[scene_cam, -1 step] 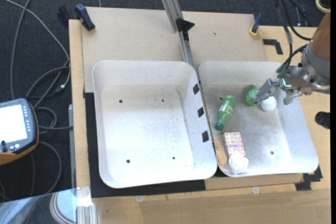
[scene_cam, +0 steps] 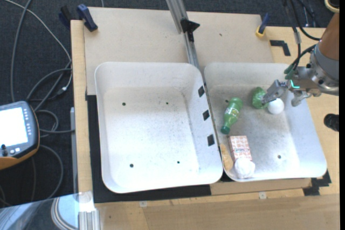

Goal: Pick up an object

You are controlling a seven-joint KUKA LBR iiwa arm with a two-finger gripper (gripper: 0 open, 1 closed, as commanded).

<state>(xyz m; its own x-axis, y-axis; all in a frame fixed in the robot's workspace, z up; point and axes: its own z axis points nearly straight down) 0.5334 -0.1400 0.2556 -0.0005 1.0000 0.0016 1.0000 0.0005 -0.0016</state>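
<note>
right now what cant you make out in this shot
- Gripper: small and partly blurred in the camera view, so its finger state is unclear.
- Arm: cut off by the right edge.
- Small green object: partly covered by the gripper tip and the white ball; contact unclear.
- Carton: print too small to read.

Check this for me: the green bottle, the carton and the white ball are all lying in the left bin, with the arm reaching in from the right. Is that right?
Not quite. The green bottle, the carton and the white ball lie in the right bin, not the left bin. The camera view shows this. The arm does reach in from the right, with its gripper over the right bin near the ball.
</note>
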